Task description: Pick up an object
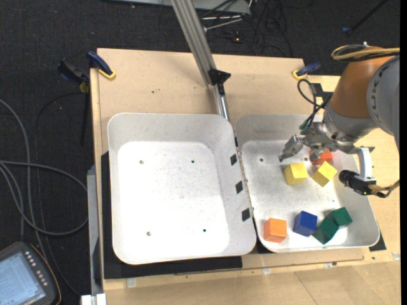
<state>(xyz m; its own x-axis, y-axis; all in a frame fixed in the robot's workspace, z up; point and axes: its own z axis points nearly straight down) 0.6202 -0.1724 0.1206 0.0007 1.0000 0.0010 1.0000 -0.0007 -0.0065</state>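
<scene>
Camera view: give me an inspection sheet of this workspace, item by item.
Surface: wooden bench bearing a left bin and a right bin, side by side.
Job's things: all in the right bin: two yellow blocks, a red piece partly hidden under the gripper, an orange block, a blue block, two green blocks.
Clutter: nothing seen.
Gripper: gripper low over the right bin by the yellow blocks; grasp cannot be told.
Cables: black cables on the floor at left; more at the top.
Surroundings: clamps at the bench corners, a metal pole, a screen at lower left.
</scene>
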